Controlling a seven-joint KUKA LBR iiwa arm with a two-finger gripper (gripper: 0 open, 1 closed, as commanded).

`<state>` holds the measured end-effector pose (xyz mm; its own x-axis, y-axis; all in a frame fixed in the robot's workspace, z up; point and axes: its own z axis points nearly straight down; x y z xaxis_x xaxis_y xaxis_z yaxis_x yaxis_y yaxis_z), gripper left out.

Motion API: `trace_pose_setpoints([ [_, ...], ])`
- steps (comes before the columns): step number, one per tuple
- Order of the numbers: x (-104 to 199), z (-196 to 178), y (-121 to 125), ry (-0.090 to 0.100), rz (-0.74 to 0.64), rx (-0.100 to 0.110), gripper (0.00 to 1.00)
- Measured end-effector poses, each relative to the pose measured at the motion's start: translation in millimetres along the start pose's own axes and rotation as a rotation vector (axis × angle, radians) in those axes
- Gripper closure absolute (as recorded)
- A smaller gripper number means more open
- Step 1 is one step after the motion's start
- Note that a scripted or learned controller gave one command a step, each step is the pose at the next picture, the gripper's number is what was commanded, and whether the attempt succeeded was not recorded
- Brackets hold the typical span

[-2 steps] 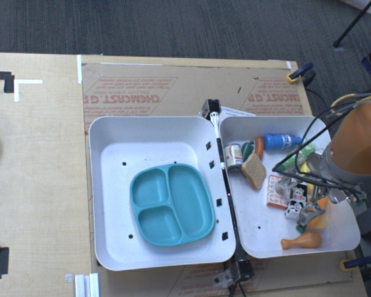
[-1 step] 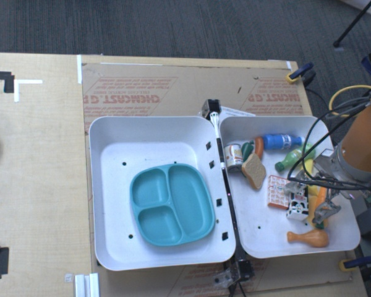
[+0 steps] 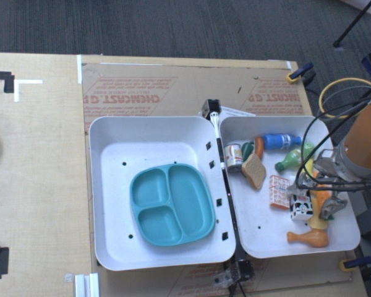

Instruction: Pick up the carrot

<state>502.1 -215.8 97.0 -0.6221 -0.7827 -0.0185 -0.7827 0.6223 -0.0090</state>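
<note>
Carrot (image 3: pixel 258 148) upright near the right bin's (image 3: pixel 260 228) upper left, wedged between can (image 3: pixel 234 156), bread slice (image 3: pixel 255 171) and blue bottle (image 3: pixel 278 142), gripper (image 3: pixel 306 204) well right of carrot, over small box (image 3: pixel 302 209), finger spread impossible to tell, teal plate (image 3: pixel 172 204) in left bin.

Two white bins (image 3: pixel 105 166) of smooth plastic, faintly glossy. Teal tray (image 3: pixel 171 204) of matt plastic (three compartments moulded in). Bench (image 3: pixel 37 166) of pale wood-look board, smooth; brown printed cardboard (image 3: pixel 173 94) beneath the bins, matt. Grey carpet (image 3: pixel 173 17) beyond, rough. Toy foods of shiny plastic: blue bottle (image 3: pixel 278 142), orange drumstick (image 3: pixel 309 237). Bread slice (image 3: pixel 255 171) looking spongy, dull.
</note>
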Motion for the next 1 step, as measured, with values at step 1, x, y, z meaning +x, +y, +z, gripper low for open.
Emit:
trace_pose_setpoints([
  [1,0.2,5.2,12.2,-0.005,-0.349,-0.022,0.00],
])
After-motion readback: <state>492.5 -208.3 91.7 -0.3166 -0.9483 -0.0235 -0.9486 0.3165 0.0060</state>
